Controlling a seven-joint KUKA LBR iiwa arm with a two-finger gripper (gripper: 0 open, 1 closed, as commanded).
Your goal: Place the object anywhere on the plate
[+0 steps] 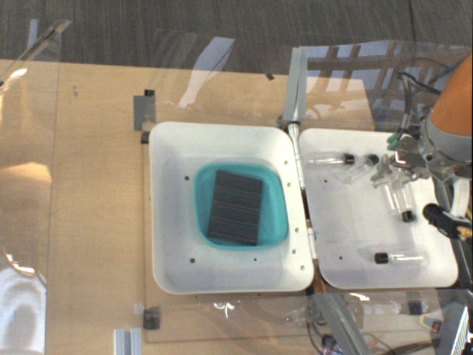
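You have a light wooden bench (81,220) with glare streaks across it. Two shallow white plastic bins sit on it side by side, their inner rims just beside each other.

The left white bin (166,198) holds the task items. The right white bin (347,220) holds clutter.

The grey arm with the orange band (454,109) comes in at your right edge, above the right bin's far right corner.

A teal square plate with rounded corners (275,213) lies flat in the middle of the left bin.

The object, a dark grey ribbed rectangular slab (235,207), lies flat on that plate. It sits about centred, tilted slightly off square, with teal showing on all sides of it. Nothing is touching it.

The pale metallic two-finger gripper (395,170) sits over the far right part of the right bin, well apart from the plate and slab. It is cluttered and washed out against the white. You can't read whether it is spread or closed, or whether it has anything in it.

Small stuff in the right bin:
- one clear tube with a black cap (336,158) near the far rim
- a second capped clear tube (399,257) near the front rim
- a third capped clear tube (403,202) just beside the gripper
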